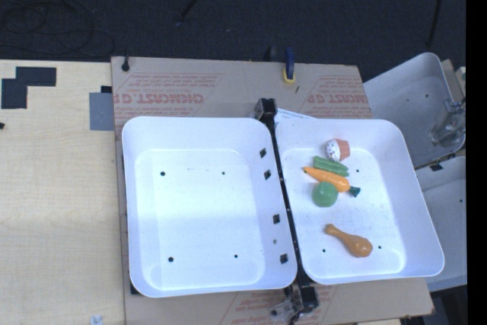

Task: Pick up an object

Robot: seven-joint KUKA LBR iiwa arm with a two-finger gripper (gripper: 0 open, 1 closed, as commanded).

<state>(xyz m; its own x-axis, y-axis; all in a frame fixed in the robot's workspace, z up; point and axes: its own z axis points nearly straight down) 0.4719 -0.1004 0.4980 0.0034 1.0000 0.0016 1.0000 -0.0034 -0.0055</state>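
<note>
The right bin holds several toy foods. A white and orange rounded piece lies near its back. Just in front lie a green pod and an orange carrot side by side, with a green ball touching the carrot's front. A tan drumstick shape lies apart toward the bin's front.
The left bin sits beside the right one, joined by a black clip strip down the middle. Both rest on a cardboard sheet. A grey metal plate stands at the right.
</note>
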